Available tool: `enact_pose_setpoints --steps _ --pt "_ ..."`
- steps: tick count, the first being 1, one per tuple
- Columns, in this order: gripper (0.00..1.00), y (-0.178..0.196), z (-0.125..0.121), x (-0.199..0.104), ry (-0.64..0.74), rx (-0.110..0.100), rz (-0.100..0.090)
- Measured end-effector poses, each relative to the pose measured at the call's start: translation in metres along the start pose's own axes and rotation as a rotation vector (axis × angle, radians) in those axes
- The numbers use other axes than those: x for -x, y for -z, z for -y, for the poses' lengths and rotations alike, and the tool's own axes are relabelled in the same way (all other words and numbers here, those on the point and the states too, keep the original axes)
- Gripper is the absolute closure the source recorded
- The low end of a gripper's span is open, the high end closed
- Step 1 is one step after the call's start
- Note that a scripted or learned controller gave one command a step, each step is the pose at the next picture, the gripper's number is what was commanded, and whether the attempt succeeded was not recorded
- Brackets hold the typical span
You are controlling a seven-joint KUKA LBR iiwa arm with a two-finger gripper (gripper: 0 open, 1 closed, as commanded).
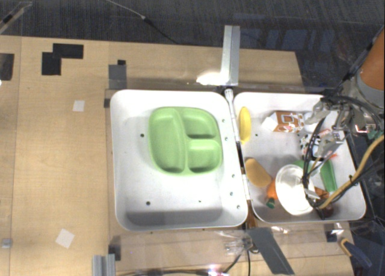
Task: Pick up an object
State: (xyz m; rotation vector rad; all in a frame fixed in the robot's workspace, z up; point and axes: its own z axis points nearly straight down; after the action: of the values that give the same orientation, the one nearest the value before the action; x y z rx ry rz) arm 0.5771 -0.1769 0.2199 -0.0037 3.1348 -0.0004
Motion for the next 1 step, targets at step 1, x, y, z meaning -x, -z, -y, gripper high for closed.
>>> enact_pose_setpoints --steps 1 --pt "0.00 -0.0929 0.0148 -0.0620 0.393 -0.004 0.008"
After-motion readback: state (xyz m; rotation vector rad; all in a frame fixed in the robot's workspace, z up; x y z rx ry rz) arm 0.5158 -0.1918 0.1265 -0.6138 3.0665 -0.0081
